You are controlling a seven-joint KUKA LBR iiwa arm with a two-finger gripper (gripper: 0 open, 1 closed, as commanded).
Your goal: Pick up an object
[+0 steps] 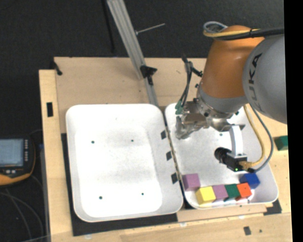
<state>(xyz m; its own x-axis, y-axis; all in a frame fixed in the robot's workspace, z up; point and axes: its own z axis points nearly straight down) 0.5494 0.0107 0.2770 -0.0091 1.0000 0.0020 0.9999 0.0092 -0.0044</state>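
The arm reaches in from the right, its orange band (pixel 228 65) above the wrist, and the gripper (pixel 184 128) hangs over the upper left part of the right bin (pixel 207 151), close to the wall it shares with the left bin (pixel 118 159). The view is too blurred at the tip to tell whether the fingers are spread or pressed together, and nothing can be seen between them.

The blocks lie well apart from the gripper, gathered along the near edge of the right bin. A purple block (pixel 191 180) sits nearest to the gripper, by the shared wall. Just below it a yellow block (pixel 205 195) starts a row that runs rightward: a second purple block (pixel 220 192), a green block (pixel 232 191), and an orange block (pixel 243 190), each touching or nearly touching its neighbour. A blue block (pixel 251 179) rests just above the orange one.
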